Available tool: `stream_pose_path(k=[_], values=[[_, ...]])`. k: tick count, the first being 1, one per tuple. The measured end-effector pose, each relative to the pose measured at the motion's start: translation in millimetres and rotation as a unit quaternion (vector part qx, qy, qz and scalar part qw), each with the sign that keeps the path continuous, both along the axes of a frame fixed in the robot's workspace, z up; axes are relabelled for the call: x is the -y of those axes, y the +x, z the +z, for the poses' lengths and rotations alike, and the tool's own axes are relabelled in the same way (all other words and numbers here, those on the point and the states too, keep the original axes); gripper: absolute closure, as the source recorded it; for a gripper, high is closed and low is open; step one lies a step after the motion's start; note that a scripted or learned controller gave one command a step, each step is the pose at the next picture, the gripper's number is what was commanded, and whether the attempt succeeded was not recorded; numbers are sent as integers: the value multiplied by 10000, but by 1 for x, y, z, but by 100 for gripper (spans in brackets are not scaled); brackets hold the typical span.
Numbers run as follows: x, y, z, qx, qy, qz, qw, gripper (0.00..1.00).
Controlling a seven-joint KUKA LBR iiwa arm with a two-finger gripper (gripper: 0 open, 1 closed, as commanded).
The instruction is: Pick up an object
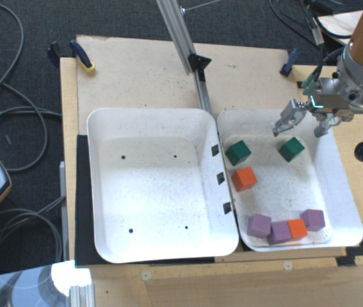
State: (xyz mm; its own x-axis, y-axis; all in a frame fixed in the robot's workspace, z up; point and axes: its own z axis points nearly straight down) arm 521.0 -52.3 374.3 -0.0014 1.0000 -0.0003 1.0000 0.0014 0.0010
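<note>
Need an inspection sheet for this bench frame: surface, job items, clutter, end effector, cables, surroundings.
Surface: wooden bench bearing left bin and right bin.
Job's things: in right bin, two green cubes, orange cube; by the near wall, three purple cubes and a second orange cube.
Clutter: nothing seen.
End effector: open, above right bin's far end, holding nothing.
Cables: black cables on floor at left.
Surroundings: blue clamps on bench's far edge.

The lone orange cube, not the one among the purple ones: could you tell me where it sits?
In the camera view the orange cube lies in the right bin, near its left wall, just below a green cube.
</note>
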Motion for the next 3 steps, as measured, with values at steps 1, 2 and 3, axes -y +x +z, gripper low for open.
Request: stream_pose_path(k=[1, 2, 3], values=[[91, -37, 174, 55, -20, -27, 10000, 0], [109, 11, 176, 19, -18, -11, 10000, 0], [124, 5, 62, -48, 10, -15, 10000, 0]])
